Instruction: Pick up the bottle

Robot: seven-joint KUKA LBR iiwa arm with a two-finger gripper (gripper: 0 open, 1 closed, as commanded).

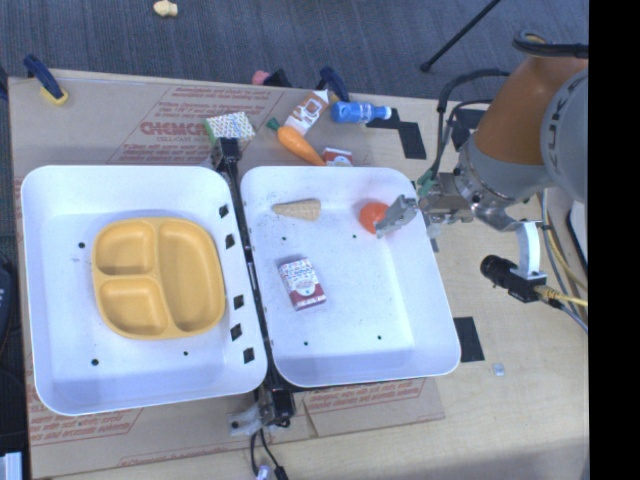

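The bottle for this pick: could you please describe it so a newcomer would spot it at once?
Look beyond the far rim of the right bin, on the cardboard. The bottle lies tilted, white with an orange label, between a carrot and a blue bottle.

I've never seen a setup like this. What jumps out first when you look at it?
Probably the big yellow divided plate, lying alone in the left white bin. Next, the grey and orange robot arm reaching in from the right, its gripper right beside a small orange-red ball in the right bin. Beyond the bins, on the cardboard, lie a blue bottle, a carrot and a white bottle.
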